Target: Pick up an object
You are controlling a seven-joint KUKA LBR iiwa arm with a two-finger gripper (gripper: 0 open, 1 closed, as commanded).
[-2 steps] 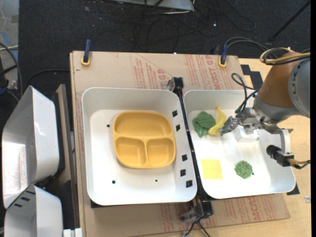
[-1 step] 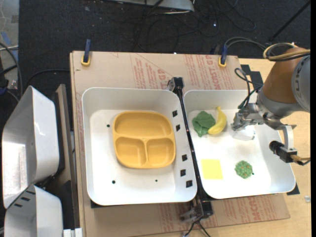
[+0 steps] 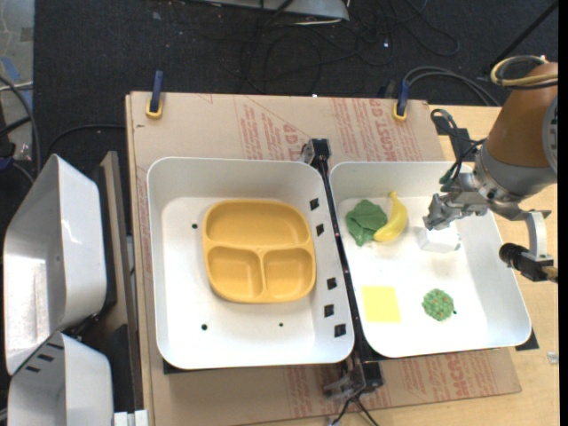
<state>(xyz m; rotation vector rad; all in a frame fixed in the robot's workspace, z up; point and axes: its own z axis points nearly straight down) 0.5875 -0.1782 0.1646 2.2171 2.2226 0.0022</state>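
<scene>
Bench board with two shallow white bins side by side fills the middle of the frame. The left bin (image 3: 169,238) holds a yellow divided tray (image 3: 259,249) near its centre. The right bin (image 3: 506,309) carries the loose objects: a green leafy piece (image 3: 363,221) in its upper left, a yellow banana (image 3: 392,219) touching that piece on its right side, a flat yellow square (image 3: 381,304) lower down, and a small green knobbly ball (image 3: 437,304) to the right of the square, apart from it. The grey arm with its orange band (image 3: 524,118) enters from the upper right of the frame, and the gripper (image 3: 441,224) sits low over the upper right part of the right bin, just right of the banana, above a small white object (image 3: 440,240). Whether the gripper is parted or closed cannot be told here, nor whether it touches the white object.
</scene>
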